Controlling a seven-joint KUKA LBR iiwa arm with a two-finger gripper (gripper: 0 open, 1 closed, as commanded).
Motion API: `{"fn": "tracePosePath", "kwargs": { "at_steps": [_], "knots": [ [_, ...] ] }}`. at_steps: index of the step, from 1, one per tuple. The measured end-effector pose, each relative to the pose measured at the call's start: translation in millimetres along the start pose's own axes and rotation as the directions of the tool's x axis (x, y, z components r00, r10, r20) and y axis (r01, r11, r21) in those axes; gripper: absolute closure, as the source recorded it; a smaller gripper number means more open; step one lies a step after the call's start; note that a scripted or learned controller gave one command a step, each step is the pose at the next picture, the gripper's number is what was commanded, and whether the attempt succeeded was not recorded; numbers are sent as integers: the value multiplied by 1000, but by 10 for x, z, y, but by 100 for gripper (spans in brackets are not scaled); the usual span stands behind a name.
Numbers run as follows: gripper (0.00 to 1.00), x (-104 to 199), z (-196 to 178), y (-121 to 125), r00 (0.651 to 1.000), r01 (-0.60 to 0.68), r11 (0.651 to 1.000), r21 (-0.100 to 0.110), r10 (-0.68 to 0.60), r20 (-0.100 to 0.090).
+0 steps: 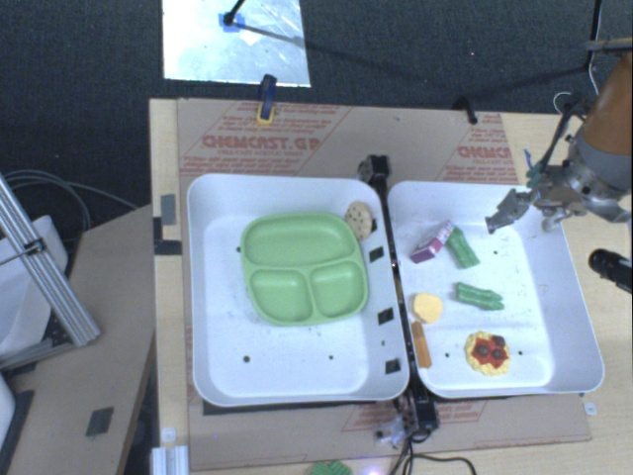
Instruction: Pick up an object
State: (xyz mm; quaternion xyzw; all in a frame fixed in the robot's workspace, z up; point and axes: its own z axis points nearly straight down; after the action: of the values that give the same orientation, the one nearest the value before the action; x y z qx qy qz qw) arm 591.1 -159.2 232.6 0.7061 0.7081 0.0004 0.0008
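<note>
The right bin (554, 295) holds several toy foods: a purple and white packet (432, 242), a green pickle (462, 248), a green bean pod (479, 296), a yellow piece (427, 308), an orange stick (421, 345) and a small pizza (488, 352). My gripper (522, 209) hangs over the bin's upper right part, to the right of the pickle and apart from it. Its fingers stand open with nothing between them.
The left bin (213, 265) carries a green divided plate (302, 267) and a cookie (359, 220) at its upper right corner. Black clamps (376, 169) sit along the seam between the bins. A grey frame (40, 275) stands at the far left.
</note>
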Motion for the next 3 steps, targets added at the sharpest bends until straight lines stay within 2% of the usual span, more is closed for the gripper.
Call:
{"fn": "tracePosePath", "kwargs": {
  "at_steps": [1, 2, 3],
  "knots": [
    [0, 257, 759, -758, 1000, -2, 1000, 12, 2, -5],
    [0, 201, 1511, -602, 1000, -2, 1000, 1, 2, 0],
    [0, 303, 1485, -856, 1000, -3, 1000, 4, 3, -2]
  ]
}}
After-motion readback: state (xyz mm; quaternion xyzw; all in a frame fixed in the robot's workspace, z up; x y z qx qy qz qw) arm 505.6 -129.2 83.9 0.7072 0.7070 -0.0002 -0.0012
